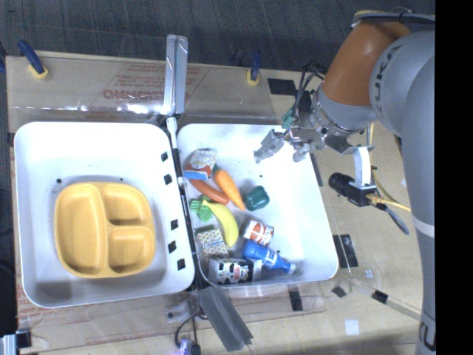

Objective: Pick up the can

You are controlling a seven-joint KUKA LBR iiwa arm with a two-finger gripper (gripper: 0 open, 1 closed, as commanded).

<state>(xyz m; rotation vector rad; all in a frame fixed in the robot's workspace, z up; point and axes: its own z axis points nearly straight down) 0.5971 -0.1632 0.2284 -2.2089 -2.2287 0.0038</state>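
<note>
Camera view: gripper (283,145) hangs spread wide and empty, well up from the can (258,232), probably light, stiff, slippery; best pinched across its sides.

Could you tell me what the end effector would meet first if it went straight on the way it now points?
The end effector points down-left over the right bin. Going on, it would probably meet bare bin floor first, just short of the green cup; depth is hard to judge from this slanted view.
</note>
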